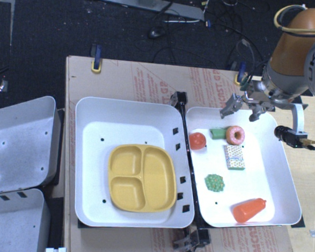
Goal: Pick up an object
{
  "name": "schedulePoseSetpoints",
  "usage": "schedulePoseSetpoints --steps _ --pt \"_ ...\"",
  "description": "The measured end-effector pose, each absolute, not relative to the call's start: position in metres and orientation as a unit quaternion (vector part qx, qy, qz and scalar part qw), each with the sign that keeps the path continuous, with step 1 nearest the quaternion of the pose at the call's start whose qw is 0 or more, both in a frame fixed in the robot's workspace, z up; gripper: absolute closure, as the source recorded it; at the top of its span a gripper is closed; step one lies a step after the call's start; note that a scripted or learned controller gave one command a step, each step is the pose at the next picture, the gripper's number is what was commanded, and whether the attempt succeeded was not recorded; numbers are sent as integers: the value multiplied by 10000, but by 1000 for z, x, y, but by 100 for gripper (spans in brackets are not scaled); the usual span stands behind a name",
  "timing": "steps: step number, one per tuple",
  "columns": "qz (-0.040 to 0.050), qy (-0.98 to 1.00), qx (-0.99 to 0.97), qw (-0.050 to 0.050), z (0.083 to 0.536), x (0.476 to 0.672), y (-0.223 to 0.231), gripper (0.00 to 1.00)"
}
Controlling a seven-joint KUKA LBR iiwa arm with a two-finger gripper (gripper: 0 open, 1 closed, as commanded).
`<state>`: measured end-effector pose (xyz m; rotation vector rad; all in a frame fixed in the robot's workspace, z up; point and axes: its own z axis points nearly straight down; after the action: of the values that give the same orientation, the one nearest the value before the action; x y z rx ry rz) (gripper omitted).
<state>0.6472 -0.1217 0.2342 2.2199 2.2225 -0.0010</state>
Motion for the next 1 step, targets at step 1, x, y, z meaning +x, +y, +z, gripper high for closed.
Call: schedulePoseSetpoints --steps 1 --pt "-14 7083 7059 -16 183 645 -111 0"
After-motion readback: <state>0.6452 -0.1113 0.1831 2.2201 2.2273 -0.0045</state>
